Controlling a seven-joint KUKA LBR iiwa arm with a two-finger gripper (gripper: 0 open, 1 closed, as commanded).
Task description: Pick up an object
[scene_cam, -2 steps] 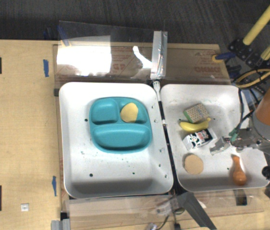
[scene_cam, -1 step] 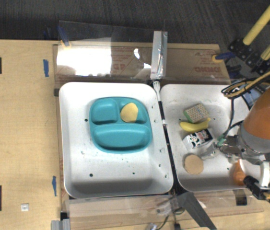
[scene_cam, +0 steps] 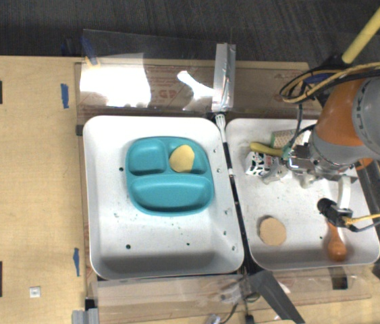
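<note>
- Right now the gripper (scene_cam: 296, 162) is hovering low over the right bin (scene_cam: 311, 248), beside a black-and-white patterned item (scene_cam: 257, 165); whether its jaws are open or closed, I cannot tell.
- Clutter is crowding that corner, so a grab is probably risking a glancing miss.
- Lying apart are a flat tan disc (scene_cam: 272, 231) and a smooth orange-brown handle (scene_cam: 336, 243).
- Sitting in the left bin (scene_cam: 109, 235) is a glossy teal divided tray (scene_cam: 169, 191) holding a rounded yellow lump (scene_cam: 182, 158).

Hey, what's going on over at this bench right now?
A grey robot arm reaches into the right bin, set to pick something up. Its gripper sits low in the bin's upper half, next to a small patterned object. A tan disc and an orange-brown piece lie nearer the front. In the left bin, a teal divided tray holds a yellow lump.
</note>
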